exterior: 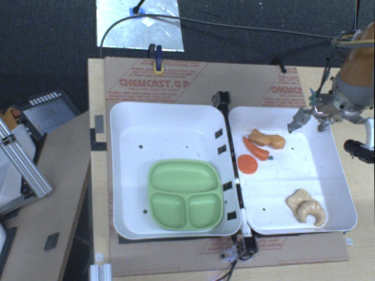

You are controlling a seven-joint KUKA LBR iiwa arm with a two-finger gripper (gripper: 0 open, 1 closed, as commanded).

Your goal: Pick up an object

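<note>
The claw (306, 119) hangs over the right bin (334, 174), near the orange pieces (258, 148); a green tray (185, 193) fills the left.

Dark carpet-like floor (47, 34) surrounds a wooden bench (64, 174) and shiny metal sheet (140, 16).

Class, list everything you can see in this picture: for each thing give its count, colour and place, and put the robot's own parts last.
Bins: two, white, side by side on the bench.
Divided plate: one, green, left bin, near front.
Tan toy food: one, right bin, towards the back.
Carrot: one, orange, right bin, just in front of the tan piece.
Round slice: one, orange-red, right bin, beside the divider.
Croissant: one, beige, right bin, front.
Clamp: one, yellow and blue, behind the bins.
Gripper: one, grey, above the right bin's back edge.
</note>
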